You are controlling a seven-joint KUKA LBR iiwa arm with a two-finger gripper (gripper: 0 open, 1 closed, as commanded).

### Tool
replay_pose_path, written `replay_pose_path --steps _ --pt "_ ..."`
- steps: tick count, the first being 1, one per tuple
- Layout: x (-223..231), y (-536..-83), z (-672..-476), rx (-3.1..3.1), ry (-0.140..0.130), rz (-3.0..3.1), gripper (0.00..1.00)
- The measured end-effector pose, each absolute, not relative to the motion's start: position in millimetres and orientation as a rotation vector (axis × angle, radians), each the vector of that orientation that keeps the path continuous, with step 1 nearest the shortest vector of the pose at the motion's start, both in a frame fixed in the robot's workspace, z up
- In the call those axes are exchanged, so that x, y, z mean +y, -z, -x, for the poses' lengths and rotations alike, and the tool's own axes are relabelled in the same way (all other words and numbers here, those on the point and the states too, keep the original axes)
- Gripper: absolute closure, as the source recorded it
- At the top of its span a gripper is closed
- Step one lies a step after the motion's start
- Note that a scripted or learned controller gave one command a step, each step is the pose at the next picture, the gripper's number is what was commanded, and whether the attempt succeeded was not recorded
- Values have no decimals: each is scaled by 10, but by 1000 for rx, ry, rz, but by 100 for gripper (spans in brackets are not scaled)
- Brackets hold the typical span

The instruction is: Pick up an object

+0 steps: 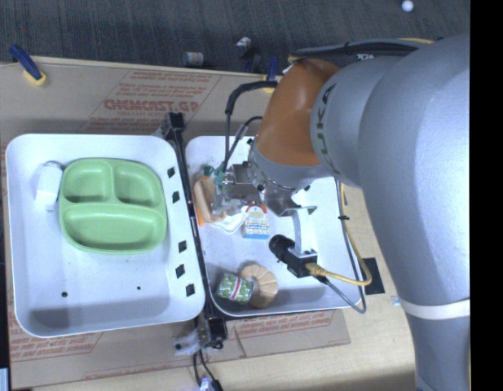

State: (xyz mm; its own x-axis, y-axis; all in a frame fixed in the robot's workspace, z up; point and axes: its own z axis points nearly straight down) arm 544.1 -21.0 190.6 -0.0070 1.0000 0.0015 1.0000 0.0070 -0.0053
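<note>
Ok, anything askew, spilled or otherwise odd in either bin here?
Nothing looks spilled or broken. The green divided plate lies flat in the left bin, a small white object against its left rim. In the right bin, small items crowd under the gripper; a green-labelled can lies on its side near the front.

Printed in red on the brown cardboard sheet (112, 96) under the bins: "CHEMCAST GP" (large letters, behind the left bin), with finer red lines around it too small to read. More red print along the cardboard's near edge, illegible. Dark lettering on the grey arm (320, 129) beside the orange band, seemingly "KUKA" (seen sideways, partly cut off). Packaging print in the right bin (337, 210) unreadable.
</note>
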Motion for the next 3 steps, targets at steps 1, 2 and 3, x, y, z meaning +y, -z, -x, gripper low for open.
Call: replay_pose_path --steps 1,2,3 --pt "-337 -1914 -4793 -2228 -4 2213 100" --pt "-335 -2020 -4808 -2233 -1 2210 100" --pt "-332 -2124 -4824 -2240 1 2206 100"
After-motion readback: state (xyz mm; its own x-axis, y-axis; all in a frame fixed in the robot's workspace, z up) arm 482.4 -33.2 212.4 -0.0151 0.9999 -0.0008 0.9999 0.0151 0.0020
